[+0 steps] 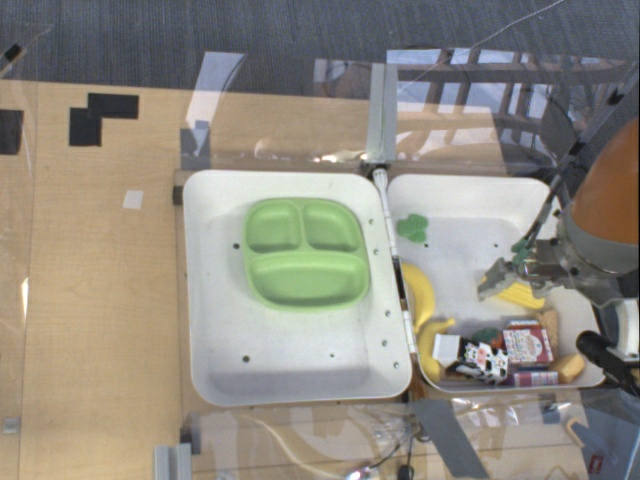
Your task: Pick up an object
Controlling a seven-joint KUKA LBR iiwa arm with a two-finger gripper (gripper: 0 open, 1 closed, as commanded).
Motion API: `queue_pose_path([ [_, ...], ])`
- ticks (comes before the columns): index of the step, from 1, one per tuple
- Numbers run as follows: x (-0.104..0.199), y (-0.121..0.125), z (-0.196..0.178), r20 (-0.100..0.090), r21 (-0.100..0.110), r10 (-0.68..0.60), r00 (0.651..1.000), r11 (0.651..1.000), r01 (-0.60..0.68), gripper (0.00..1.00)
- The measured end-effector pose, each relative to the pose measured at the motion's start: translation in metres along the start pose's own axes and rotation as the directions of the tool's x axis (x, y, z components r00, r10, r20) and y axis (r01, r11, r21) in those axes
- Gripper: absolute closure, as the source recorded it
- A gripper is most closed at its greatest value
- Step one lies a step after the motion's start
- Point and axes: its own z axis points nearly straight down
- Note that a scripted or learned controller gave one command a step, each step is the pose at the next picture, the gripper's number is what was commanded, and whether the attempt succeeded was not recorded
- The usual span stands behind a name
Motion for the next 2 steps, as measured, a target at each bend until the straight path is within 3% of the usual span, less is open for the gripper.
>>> queue_pose_path([
  [1,0.025,-0.001,0.116,0.004,-0.016,-0.124,0.992,0.992,0.124,0.00],
  [2,0.027,0.002,0.104,0.002,-0.023,-0.127,0.992,0.992,0.127,1.00],
])
